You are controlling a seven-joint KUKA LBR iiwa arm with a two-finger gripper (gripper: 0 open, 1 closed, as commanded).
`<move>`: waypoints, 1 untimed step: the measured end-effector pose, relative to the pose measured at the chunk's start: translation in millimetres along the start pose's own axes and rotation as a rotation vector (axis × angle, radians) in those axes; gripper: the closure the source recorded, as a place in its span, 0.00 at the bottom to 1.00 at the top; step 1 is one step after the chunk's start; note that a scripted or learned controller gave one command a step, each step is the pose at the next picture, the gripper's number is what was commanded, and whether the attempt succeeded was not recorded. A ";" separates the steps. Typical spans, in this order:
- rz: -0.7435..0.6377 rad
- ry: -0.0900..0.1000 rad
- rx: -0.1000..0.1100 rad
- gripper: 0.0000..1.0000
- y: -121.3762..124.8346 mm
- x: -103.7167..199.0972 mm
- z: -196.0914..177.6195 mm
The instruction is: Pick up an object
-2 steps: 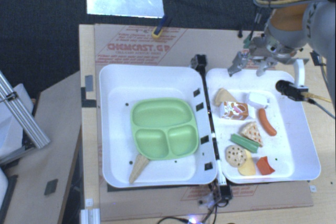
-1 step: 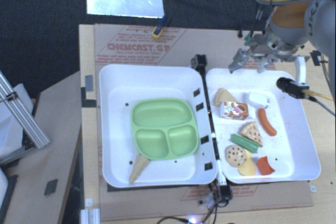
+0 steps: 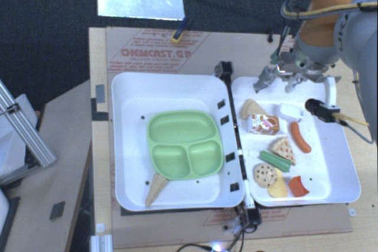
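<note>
The robot arm's hand [image 3: 276,81] hangs over the far edge of the right bin [image 3: 342,183], its two fingers spread apart and gripping nothing. The picking step looks barely begun: the hand is poised high, apart from every toy below it. The likeliest target, judging by closeness, is the pale wedge [image 3: 253,108] lying just near of the fingers at the bin's far left corner, tan on top with a lighter rim, small and flat-sided. Beside it lies a red-and-white packet [image 3: 264,124], and further right a sausage [image 3: 300,137]; a pizza slice [image 3: 283,149], a green stick [image 3: 274,160] and a cookie [image 3: 264,174] crowd the near half. The next move calls for a descent with the fingers straddling one piece cleanly, clear of its neighbours. In the left bin [image 3: 133,94] sit a green divided tray [image 3: 183,144] and a cone [image 3: 156,188].
</note>
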State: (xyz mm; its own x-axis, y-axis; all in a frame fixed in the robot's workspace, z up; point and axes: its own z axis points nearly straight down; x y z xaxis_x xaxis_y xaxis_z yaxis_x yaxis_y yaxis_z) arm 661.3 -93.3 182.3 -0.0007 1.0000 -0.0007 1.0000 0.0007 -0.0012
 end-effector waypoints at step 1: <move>-0.004 0.001 -0.001 0.00 3.0 8.7 45.8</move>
State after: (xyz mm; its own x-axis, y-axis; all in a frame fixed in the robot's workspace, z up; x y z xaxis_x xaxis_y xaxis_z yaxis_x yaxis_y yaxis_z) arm 664.2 -84.6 136.5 -0.0043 1.0000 0.0000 1.0000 0.0043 0.0000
